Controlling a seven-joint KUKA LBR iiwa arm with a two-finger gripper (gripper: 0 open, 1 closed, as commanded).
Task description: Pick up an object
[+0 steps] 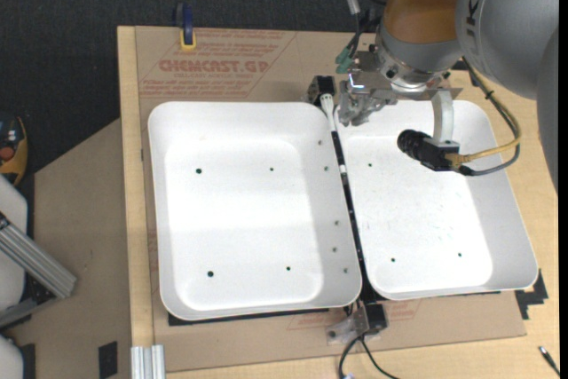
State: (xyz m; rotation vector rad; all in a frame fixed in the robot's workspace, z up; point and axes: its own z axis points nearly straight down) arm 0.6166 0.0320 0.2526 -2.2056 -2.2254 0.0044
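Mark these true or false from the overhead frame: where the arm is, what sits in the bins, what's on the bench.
1. The gripper sits over the far edge of the right bin, near the seam between the bins. True.
2. The arm hangs over the middle of the left bin. False: it is at the far end of the right bin.
3. A blue and yellow clamp sits on the far edge of the cardboard sheet. True.
4. A red ball lies in the left bin. False: only small dark dots show on its floor.
5. A black cable part hangs over the right bin. True.
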